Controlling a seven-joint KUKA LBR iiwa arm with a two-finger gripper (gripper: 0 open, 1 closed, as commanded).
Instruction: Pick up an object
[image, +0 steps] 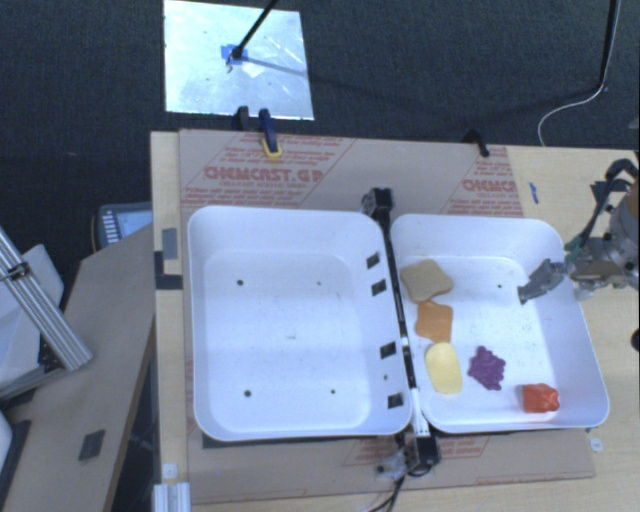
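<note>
**Pincer hovering at the right bin's upper right**

We are seeing the counter (330, 160) filling the middle of the frame, its brown board printed with red lettering. On it two white bins are sitting side by side: the left bin (290, 225) is taking the centre-left of the frame, and the right bin (575, 340) is taking the centre-right. At the upper left of the frame a shiny silver sheet (238, 58) is lying on the dark floor.

The arm is reaching in from the right edge of the frame, and its pincer (530, 285) is hanging over the upper right part of the right bin; we cannot tell whether it is apart or together, and nothing is showing in its grip.

The objects are all lying in the right bin. A tan bread-like piece (427, 280) is resting near the bin's upper left, with an orange slice (435, 320) just below it and a yellow oval piece (444, 367) below that, all close to the bin's left wall. A purple cluster (487, 367) is sitting just right of the yellow piece, and a small red-orange piece (540, 398) is lying towards the bin's lower right corner.
</note>
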